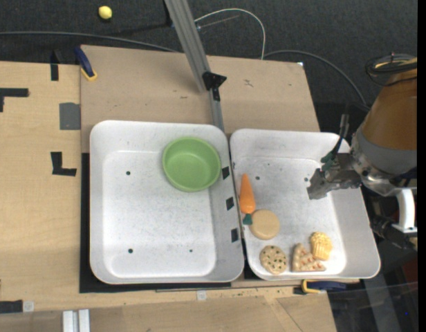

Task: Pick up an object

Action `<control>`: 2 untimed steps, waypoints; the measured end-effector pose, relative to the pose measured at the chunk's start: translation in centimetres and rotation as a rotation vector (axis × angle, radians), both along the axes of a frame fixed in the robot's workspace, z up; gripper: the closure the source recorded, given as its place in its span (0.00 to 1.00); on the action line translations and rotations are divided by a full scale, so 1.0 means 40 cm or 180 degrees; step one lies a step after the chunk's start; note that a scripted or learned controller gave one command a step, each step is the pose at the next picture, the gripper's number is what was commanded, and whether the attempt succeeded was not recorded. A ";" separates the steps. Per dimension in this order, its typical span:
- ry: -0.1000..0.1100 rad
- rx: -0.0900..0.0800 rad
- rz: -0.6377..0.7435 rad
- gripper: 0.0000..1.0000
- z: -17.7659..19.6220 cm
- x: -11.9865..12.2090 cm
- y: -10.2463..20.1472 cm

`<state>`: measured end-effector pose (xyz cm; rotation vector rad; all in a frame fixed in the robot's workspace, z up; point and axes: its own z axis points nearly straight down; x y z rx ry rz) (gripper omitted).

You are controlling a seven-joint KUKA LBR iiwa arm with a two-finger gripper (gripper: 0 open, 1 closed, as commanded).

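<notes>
Broadly, the worktop (33,206) carries two white bins (113,206), a green bowl (191,163) upper in the left one, while the claw (319,187), grip state unclear, hovers at frame right above a carrot (247,194), round biscuit (265,224) and corn (321,245).

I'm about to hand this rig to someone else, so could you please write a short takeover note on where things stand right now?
Gripper: over the right side of the right bin, with nothing visibly held; finger state can't be judged.
Right bin: carrot by the left wall, tan round piece just below it, cookie, pizza slice and corn along the front edge.
Left bin: green bowl near its back right corner.
Done: no object is lifted yet.
Left: move onto one object, probably in the right bin, grasp and raise it.
</notes>
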<state>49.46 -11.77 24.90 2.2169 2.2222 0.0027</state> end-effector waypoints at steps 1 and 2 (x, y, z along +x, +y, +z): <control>0.0017 0.0005 0.0014 1.00 -0.036 0.059 0.132; 0.0010 0.0007 0.0015 1.00 -0.020 0.131 0.248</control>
